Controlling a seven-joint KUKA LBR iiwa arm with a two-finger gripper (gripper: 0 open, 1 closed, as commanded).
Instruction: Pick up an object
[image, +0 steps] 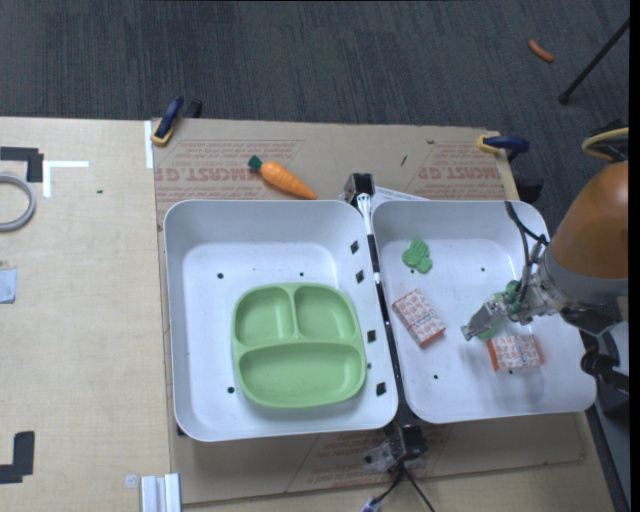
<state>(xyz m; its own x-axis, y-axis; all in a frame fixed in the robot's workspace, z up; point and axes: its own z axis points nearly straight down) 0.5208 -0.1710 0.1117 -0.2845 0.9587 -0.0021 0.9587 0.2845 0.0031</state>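
Observation:
In the right bin (450, 395) lie three objects: a small green leafy piece (417, 256) near the back, a red-and-white packet (418, 317) at the left, and a second red-and-white packet (514, 352) toward the right front. My gripper (487, 320) reaches in from the right and sits low between the two packets, just up and left of the second one. I see nothing held in it. The grey wrist and orange band (600, 235) stand over the bin's right edge.
The left bin (200, 250) holds a green divided plate (298, 345). A toy carrot (283, 178) lies on the cardboard behind the bins. Clamps (168, 118) mark the cardboard's back corners. A cable (525, 235) trails across the right bin's back right.

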